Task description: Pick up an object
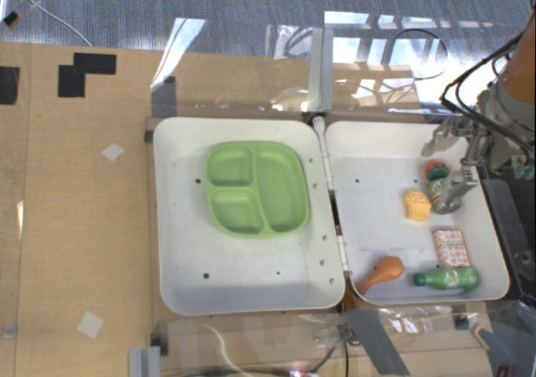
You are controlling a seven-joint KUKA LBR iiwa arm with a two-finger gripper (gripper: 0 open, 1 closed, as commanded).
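Camera view: fingers spread apart, gripping nothing; one tip beside the small green object.

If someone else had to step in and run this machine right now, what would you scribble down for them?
Hand: low in the right bin, near its far right side, next to a small red and green piece and a yellow piece. I cannot tell whether it grips anything.
Also in the right bin: pink box, green bottle, orange drumstick-shaped toy at the front.
Left bin: a green divided plate.
Done: the arm has reached the objects.
Left: nothing is clearly lifted yet, so one object must be grasped and raised.
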